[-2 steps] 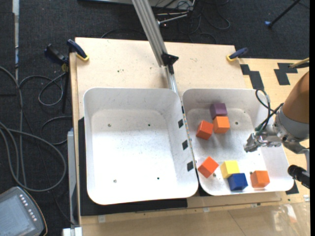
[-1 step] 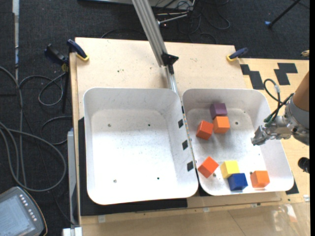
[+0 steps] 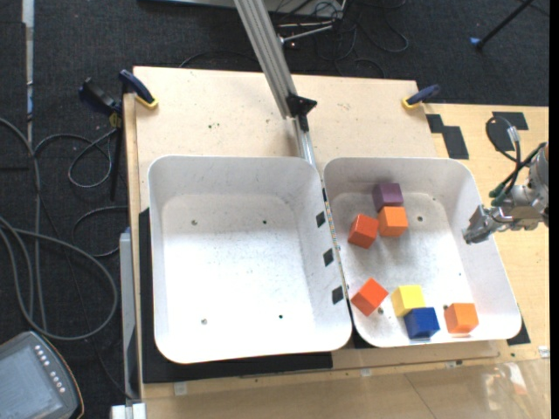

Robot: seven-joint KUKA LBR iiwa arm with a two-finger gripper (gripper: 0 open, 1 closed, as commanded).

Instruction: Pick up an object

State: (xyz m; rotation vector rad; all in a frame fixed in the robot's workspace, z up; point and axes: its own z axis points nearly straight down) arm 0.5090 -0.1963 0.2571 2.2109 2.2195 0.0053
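Dark carpeted floor strewn with cables, beneath a pale wooden bench (image 3: 236, 112) bearing two shallow white bins side by side. Left bin (image 3: 175, 234) and right bin (image 3: 454, 182) touching along a central seam. In the right bin, seven cubes: purple cube (image 3: 388, 194) touching an orange cube (image 3: 394, 221), red-orange cube (image 3: 363, 230) just beside these; nearer the front edge, a second red-orange cube (image 3: 369, 296), yellow cube (image 3: 407, 299) touching blue cube (image 3: 422, 323), and a further orange cube (image 3: 461, 318). Gripper (image 3: 479, 227) at the right bin's right rim, apart from all cubes; finger state impossible to tell, nothing visibly grasped.
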